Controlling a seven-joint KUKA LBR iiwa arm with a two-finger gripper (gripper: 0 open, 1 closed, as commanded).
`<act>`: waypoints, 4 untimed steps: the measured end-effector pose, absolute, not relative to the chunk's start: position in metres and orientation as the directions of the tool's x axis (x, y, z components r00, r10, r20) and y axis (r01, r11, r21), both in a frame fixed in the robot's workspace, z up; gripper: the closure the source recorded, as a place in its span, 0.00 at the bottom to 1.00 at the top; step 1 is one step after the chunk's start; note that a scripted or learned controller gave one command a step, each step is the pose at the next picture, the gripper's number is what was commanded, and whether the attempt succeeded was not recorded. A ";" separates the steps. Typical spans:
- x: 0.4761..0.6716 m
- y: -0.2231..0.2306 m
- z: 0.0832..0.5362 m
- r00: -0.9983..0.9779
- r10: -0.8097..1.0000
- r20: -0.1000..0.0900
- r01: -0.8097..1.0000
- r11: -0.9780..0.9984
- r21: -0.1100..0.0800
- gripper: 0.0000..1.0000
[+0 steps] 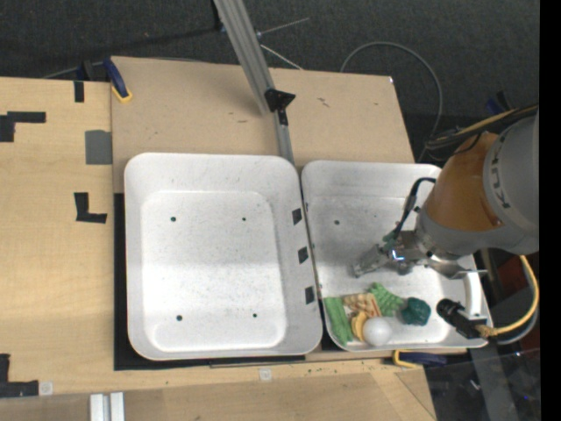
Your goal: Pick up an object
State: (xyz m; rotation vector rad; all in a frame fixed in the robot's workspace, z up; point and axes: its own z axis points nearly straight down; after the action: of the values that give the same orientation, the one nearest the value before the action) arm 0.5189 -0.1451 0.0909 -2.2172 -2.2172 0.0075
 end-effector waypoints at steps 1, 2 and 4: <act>0.520 -0.144 0.104 -0.001 1.000 0.001 1.000 0.001 -0.004 1.00; 0.531 -0.144 0.157 -0.002 1.000 -0.001 1.000 0.002 0.003 1.00; 0.540 -0.139 0.255 -0.002 1.000 -0.001 1.000 0.002 0.005 1.00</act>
State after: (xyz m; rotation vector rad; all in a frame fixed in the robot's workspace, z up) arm 0.5404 -0.1391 0.2554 -2.2221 -2.2266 -0.0038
